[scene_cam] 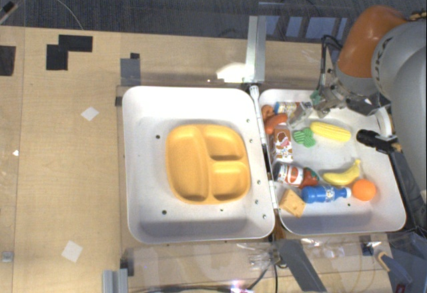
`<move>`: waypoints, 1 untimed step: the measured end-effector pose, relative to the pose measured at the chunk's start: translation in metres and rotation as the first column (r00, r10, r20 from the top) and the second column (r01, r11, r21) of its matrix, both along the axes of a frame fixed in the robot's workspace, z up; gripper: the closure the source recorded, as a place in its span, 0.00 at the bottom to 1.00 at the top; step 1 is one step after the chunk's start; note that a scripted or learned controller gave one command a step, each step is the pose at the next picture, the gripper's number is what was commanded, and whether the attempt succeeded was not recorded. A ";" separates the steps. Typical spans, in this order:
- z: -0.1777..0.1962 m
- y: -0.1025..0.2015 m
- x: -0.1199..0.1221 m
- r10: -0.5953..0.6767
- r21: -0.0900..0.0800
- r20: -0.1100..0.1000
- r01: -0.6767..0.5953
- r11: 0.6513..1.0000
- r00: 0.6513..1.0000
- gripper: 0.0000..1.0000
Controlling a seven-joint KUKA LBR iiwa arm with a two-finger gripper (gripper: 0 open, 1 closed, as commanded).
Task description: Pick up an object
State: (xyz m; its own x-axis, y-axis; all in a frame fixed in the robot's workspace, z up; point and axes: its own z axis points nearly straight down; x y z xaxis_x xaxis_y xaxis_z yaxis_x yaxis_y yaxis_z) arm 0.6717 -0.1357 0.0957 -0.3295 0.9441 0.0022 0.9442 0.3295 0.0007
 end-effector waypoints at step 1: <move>-0.010 -0.007 -0.003 -0.315 -0.001 -0.013 0.315 0.949 0.949 0.00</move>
